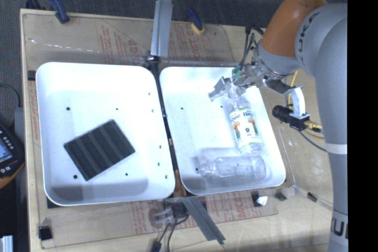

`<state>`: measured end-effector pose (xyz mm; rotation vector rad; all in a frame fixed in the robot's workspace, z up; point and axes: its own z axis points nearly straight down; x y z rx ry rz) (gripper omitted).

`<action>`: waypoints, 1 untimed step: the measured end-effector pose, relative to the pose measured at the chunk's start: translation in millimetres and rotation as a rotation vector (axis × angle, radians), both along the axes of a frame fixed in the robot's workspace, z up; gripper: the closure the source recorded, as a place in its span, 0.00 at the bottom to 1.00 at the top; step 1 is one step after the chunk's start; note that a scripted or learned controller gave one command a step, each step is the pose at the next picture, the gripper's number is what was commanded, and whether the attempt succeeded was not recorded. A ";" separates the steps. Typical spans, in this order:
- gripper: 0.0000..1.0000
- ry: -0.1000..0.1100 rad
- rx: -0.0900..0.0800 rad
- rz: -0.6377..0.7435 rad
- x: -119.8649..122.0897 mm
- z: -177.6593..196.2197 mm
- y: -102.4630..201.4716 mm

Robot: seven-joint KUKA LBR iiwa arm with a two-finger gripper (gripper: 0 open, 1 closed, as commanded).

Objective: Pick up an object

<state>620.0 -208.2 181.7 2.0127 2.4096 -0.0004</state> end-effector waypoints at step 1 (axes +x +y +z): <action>0.00 0.004 0.003 0.048 -1.4 -8.0 0.5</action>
